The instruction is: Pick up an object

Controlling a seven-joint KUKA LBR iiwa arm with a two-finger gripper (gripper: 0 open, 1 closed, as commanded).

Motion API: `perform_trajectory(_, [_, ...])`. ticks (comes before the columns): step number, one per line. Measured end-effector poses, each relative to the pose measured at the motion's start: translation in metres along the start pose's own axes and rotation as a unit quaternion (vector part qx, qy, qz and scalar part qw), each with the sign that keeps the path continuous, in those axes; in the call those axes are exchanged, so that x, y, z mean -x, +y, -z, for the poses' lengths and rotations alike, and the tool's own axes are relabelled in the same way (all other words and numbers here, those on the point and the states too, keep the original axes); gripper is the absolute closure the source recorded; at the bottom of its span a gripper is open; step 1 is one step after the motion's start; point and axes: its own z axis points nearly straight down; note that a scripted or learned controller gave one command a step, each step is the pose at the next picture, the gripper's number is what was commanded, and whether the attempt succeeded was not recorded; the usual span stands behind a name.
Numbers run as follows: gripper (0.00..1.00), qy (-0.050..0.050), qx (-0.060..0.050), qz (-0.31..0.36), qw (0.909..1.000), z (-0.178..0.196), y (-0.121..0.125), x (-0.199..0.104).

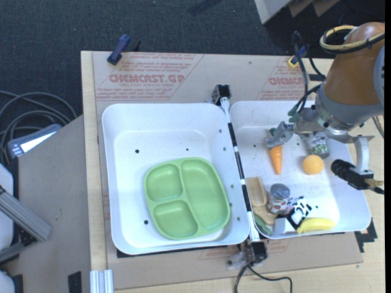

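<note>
Looking at the right bin (360, 215), its near edge has a banana (316, 225) and a small can (280, 193); farther in sits the carrot (277, 158), long axis running near-to-far, top end just beside the claw (282, 133). Can't tell how open the claw is or whether it's got anything.

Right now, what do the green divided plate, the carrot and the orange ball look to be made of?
Green divided plate: likely moulded plastic, one even matte green with soft rounded ridges. Carrot: probably a plastic toy, uniform orange and smooth. Orange ball: smooth and evenly coloured; plastic or foam, the look leaves it open.
</note>
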Motion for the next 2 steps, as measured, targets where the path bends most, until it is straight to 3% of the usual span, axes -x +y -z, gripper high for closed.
perform_trajectory(1, [0.00, -0.001, 0.001, 0.000, 1.0000, -0.037, 0.030, 0.000])
perform_trajectory(2, [0.00, 0.000, -0.001, 0.000, 1.0000, -0.121, 0.049, 0.035])
